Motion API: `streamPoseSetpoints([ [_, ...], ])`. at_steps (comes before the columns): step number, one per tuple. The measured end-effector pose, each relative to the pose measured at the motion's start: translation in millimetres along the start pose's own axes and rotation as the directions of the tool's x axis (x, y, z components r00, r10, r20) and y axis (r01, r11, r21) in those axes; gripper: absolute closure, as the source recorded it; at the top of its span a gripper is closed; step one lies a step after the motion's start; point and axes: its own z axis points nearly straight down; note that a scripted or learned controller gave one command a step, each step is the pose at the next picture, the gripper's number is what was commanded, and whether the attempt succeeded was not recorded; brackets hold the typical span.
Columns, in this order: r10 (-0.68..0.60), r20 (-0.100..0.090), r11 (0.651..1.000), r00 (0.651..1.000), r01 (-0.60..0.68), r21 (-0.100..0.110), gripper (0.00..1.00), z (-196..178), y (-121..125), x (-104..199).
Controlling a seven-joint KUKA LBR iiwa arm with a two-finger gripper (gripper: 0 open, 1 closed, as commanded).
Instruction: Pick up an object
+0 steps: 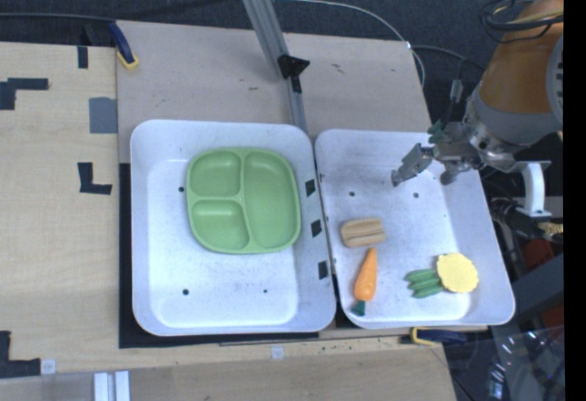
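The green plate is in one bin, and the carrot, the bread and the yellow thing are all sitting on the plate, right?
Not quite. The camera view shows the green plate alone in the left bin. The carrot, the bread and the yellow thing lie in the right bin, on its floor, not on the plate.

In the right bin [476, 207] you see a bun [362, 231] mid-left, a carrot [366, 276] below it, and beans [423, 282] beside yellow corn [457, 273] near the lower-right corner.

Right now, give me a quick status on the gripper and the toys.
Gripper open, above right bin's far end, holding nothing. Hot dog bun, carrot, green beans untouched. Path clear.
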Motion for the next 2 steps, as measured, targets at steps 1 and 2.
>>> streamPoseSetpoints([
  [1, 0.000, 0.000, 1.000, 1.000, 0.000, 0.000, 0.00, 0.0, 0.0, -0.1],
  [2, 0.002, 0.001, 1.000, 1.000, -0.002, 0.005, 0.00, 56.1, 5.8, -7.1],
])
